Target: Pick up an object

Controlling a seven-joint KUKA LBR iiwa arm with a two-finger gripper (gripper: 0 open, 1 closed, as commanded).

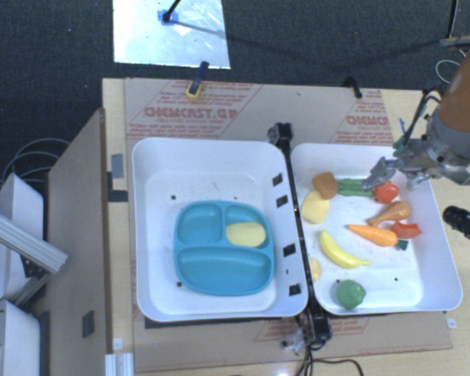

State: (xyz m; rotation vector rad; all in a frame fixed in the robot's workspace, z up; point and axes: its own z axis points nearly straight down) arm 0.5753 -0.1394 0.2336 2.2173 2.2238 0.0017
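Note:
My gripper (395, 180) hangs over the far side of the right bin (439, 288), its two grey fingers spread apart and nothing between them. A small red tomato (387, 193) lies just below and between the fingertips. Close around it are a green cucumber (354, 186), a brown piece (325, 184), an orange pear-shaped piece (392, 211) and a red pepper (406, 229). Further forward lie a carrot (372, 235), a banana (341, 251), a pale yellow fruit (316, 208) and a green round piece (349, 293).
The left bin (153, 210) holds a blue divided plate (219, 261) with a yellow piece (246, 234) in its upper right compartment. A black divider (291, 218) runs between the bins. A black part of the arm (464, 222) juts over the right bin's right rim.

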